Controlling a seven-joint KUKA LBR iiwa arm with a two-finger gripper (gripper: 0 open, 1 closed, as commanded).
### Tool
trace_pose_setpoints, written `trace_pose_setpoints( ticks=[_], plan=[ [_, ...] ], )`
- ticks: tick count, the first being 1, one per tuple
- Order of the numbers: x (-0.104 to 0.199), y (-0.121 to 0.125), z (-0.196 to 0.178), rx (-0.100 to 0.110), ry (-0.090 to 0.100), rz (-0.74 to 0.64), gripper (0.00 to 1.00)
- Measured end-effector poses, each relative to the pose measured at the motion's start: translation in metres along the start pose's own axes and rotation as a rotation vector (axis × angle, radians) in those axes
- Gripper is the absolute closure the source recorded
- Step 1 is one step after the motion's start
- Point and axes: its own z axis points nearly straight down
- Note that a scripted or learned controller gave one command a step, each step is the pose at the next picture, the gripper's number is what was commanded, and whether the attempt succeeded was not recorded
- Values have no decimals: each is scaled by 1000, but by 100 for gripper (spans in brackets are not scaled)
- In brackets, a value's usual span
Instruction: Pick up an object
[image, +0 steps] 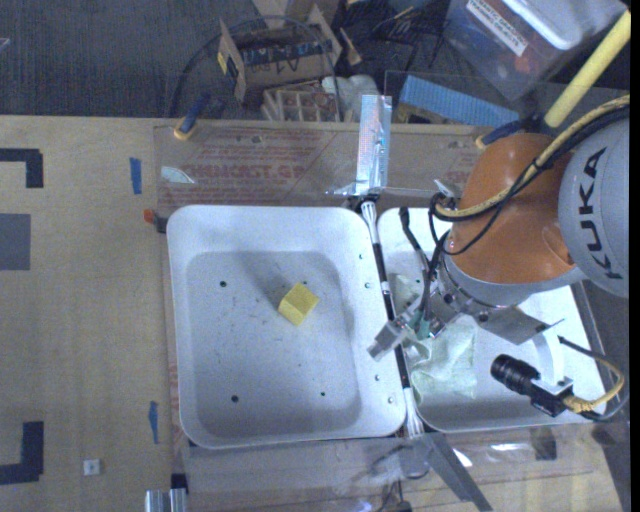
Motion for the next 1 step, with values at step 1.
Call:
trace_pose_setpoints(
  ticks=[1],
  plan=[
    [79, 69, 50, 4, 3, -83, 0]
  ],
)
